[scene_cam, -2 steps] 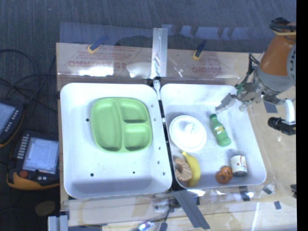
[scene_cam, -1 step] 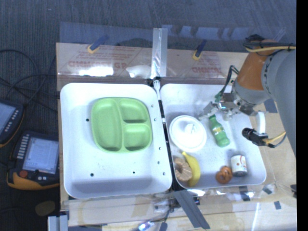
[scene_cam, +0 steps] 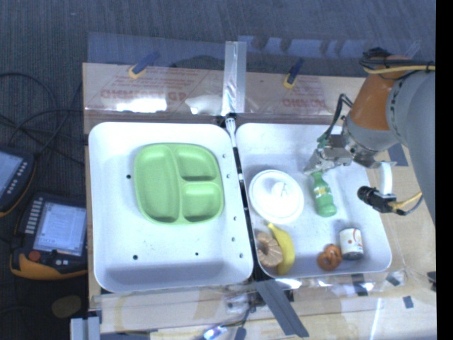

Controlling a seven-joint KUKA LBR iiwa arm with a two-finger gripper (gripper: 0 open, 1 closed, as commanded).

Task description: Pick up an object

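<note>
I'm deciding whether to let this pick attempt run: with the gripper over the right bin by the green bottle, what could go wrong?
1. The gripper sits at the green bottle's top end, not its middle; a grasp there could slip or swing the lying bottle.
2. The white bowl lies close beside the bottle, so a descent may nudge it.
3. The bin's far wall is near the gripper, leaving little room.

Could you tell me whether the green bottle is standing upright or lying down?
Lying down: the green bottle rests lengthwise on the right bin's floor, cap toward the end effector.
</note>
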